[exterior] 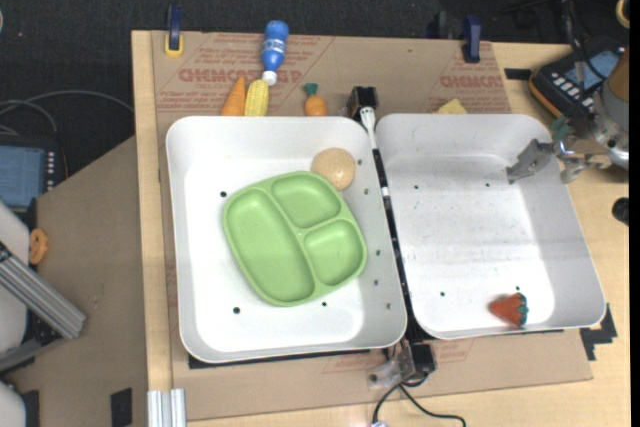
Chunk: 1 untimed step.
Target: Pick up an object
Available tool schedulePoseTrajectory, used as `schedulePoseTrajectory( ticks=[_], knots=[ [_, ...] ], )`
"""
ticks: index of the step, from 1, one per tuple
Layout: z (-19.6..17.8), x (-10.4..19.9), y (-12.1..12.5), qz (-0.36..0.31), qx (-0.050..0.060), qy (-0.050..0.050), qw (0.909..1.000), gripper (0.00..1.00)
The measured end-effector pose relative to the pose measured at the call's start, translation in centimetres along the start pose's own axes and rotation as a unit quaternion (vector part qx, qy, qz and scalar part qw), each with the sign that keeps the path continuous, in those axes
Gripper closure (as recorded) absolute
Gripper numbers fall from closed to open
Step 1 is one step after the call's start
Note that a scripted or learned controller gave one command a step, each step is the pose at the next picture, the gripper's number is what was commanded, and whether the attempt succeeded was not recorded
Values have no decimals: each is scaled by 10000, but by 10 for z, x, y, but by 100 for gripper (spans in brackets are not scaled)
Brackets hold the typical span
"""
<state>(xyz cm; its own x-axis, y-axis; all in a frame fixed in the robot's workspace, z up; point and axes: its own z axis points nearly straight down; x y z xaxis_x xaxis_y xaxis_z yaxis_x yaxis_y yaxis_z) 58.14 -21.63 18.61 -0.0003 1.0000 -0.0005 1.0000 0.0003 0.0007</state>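
Cardboard is covering the bench (pixel 300 55) under two white bins. An orange-red toy (pixel 509 309) is lying in the right bin (pixel 470 235), near its front right corner, its long axis running roughly left to right (its shape is hard to make out). The gripper (pixel 528 162) is hovering over that bin's far right side, well apart from the toy; I cannot tell how its jaws are standing. A green divided plate (pixel 293 237) and a tan ball (pixel 334 167) are sitting in the left bin (pixel 200 215).
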Motion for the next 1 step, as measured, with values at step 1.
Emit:
schedulePoseTrajectory(
  ticks=[1],
  knots=[
    [33, 91, 33, -40, 21, 20, 10000, 0]
  ],
)
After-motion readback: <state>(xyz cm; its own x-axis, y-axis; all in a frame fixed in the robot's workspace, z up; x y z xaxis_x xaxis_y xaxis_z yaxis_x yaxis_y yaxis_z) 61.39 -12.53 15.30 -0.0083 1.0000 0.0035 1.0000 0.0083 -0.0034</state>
